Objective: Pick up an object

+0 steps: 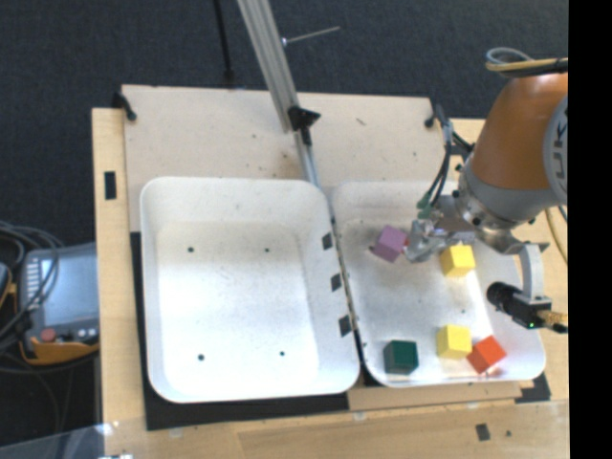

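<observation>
Single overhead view, slanted. Two white bins sit side by side on the tabletop; left bin, right bin. All positions below are taken relative to the right bin.

Arm enters over the right bin's far right corner, orange band uppermost, grey wrist below it. The jaws are low over the bin's upper middle, pointing toward the bin's left wall.

Contents of the right bin:
- Purple block: upper left part of the bin floor, just beside the jaws on their left. Whether it touches them cannot be told; it does not sit between the fingers.
- Yellow block: upper right part of the floor, just right of the jaws and slightly nearer the front wall.
- Second yellow block: near the front wall, right of centre.
- Red block: front right corner, just beside the second yellow block, tilted.
- Green block: near the front wall, left of centre, apart from the second yellow block.

Jaw state: cannot tell. The fingers are small and blurred against the wrist hardware, and no gap or closure is readable. No block is seen held.

Off the bin: a grey mast rises from beyond the bin's far left corner. A black fitting hangs over the bin's right wall. A small screen unit lies well to the left, past the left bin and off the tabletop.
</observation>
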Action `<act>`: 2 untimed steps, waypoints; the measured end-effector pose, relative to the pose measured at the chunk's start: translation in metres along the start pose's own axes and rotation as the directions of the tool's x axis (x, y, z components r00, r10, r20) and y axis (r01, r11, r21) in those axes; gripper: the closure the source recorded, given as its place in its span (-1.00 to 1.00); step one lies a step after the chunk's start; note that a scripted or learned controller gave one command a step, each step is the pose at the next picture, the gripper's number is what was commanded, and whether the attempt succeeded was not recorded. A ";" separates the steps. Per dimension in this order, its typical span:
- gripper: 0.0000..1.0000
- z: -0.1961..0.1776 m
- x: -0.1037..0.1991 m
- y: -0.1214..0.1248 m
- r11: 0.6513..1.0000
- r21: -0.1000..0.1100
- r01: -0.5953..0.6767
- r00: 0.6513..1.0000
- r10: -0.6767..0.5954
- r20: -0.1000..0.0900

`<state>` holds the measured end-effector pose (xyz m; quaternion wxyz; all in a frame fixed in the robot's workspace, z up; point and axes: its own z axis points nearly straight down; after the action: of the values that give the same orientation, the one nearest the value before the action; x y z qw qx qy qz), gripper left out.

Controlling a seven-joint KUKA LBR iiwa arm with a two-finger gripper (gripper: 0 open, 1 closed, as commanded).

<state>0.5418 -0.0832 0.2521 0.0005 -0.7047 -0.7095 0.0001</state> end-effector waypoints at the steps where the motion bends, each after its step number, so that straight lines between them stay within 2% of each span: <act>1: 1.00 0.005 0.049 0.007 1.000 0.002 -0.001 1.000 0.001 0.000; 2: 1.00 0.018 0.098 0.024 1.000 -0.002 -0.001 1.000 0.001 0.001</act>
<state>0.5647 0.0149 0.2338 -0.0007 -0.7050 -0.7092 -0.0002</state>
